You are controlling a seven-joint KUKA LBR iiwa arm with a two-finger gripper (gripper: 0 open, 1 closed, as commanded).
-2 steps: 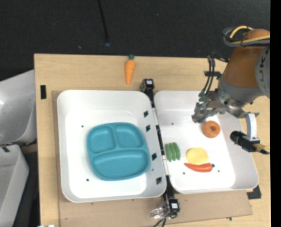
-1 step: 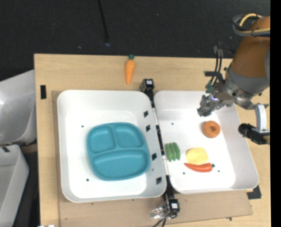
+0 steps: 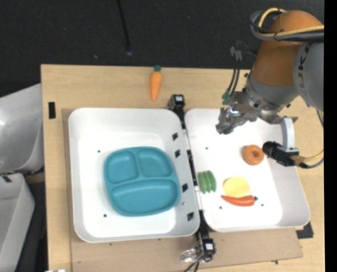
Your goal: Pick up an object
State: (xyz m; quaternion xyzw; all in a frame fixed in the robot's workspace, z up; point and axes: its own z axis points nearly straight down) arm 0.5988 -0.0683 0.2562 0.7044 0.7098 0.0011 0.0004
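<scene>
so the arm is at the approach step: the gripper [image 3: 227, 122] hangs over the right bin [image 3: 270, 211], toward its eleven o'clock corner, with nothing visible between its tips. how far the claw is spread cannot be told from this slant.

candidates all lie in that bin. the orange round piece [image 3: 252, 154] sits just past the gripper at its four o'clock. a yellow piece [image 3: 236, 185] touches a red chili [image 3: 238, 200] at six o'clock, and a green ridged piece [image 3: 206, 181] lies against the bin's nine o'clock wall. in the left bin [image 3: 83, 208] rests a blue divided tray [image 3: 140, 180]; a toy carrot [image 3: 155, 84] lies on the bench [image 3: 58, 84], outside both bins, at ten o'clock of the gripper.

next, i judge, it must choose one, centre over it and descend; the orange piece is nearest and stands apart from the others.
</scene>
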